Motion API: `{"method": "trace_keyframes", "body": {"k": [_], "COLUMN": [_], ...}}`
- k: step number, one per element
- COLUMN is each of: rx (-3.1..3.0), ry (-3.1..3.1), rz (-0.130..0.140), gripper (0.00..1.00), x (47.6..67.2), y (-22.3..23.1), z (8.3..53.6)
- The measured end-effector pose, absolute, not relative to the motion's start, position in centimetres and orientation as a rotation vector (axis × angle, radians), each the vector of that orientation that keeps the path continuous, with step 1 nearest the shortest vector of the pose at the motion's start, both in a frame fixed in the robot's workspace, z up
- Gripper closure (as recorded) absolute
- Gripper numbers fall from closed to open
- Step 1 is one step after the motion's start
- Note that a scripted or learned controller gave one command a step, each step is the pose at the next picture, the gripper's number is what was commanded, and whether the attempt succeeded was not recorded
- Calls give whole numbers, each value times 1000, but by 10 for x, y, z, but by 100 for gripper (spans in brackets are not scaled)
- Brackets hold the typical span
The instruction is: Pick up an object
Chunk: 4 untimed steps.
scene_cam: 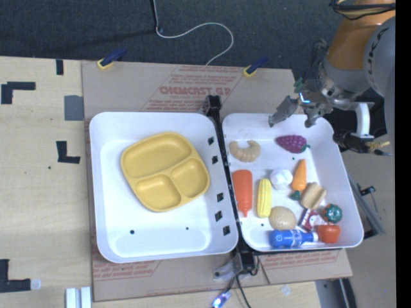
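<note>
Grapes [291,143], a purple plastic bunch, lie at the far end of the right bin [343,165], just below our gripper [297,113], which hangs spread and holding nothing. We judge the bunch light, stiff and bumpy, likely to roll; we would pinch it across its narrow width, clear of the croissant [245,150] nearby.

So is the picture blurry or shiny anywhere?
Camera view: mostly sharp and evenly lit; the yellow tray shows soft glare, the bins cast faint shadows, and the gripper looks slightly blurred.
</note>
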<state>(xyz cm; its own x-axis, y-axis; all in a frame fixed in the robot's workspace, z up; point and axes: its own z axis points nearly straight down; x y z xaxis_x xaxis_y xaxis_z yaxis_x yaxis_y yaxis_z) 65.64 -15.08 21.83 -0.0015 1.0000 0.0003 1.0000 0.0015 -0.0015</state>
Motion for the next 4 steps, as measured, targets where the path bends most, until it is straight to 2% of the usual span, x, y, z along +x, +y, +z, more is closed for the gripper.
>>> {"method": "trace_keyframes", "body": {"k": [1, 2, 3, 4], "rx": [-2230, -2230, -2234, -2224], "ry": [-2224, -2235, -2216, -2224], "rz": [-6, -14, 2, 2], "gripper": [0, 0, 0, 100], "x": [573, 533, 481, 484], "y": [-163, -140, -213, -209], "z": [339, 520, 537, 546]}}
